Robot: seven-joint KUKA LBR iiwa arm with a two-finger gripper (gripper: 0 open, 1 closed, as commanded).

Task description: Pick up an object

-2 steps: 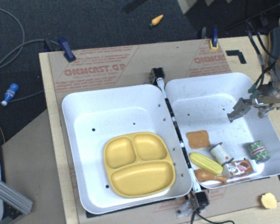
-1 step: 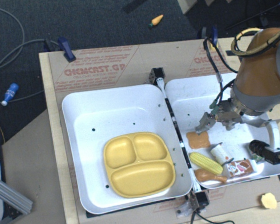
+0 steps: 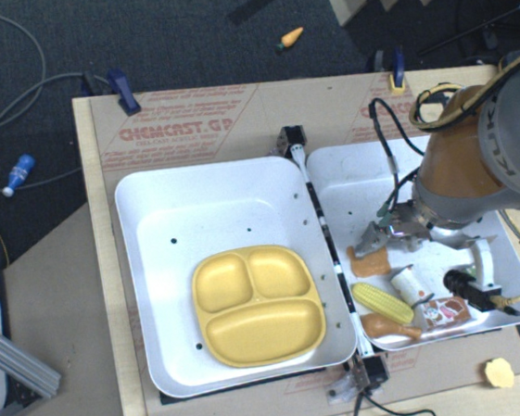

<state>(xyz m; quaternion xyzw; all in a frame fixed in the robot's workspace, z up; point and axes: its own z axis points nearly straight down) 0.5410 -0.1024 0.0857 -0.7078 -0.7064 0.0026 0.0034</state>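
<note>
My gripper (image 3: 370, 241) is low in the right bin (image 3: 350, 178), near its left wall. Just below its tip lies a flat orange-brown piece (image 3: 371, 263), very close to it or touching; I cannot tell which. In front of that lie a yellow corn cob (image 3: 384, 302), a small white cylinder (image 3: 406, 283), an orange carrot-like piece (image 3: 389, 328) and a red and white packet (image 3: 446, 313). Nothing is visibly lifted off the bin floor.
The left bin (image 3: 149, 215) holds a yellow divided plate (image 3: 256, 303). My arm (image 3: 478, 154) covers the right bin's far right part. A yellow lump (image 3: 498, 373) lies on the bench at the front right.
</note>
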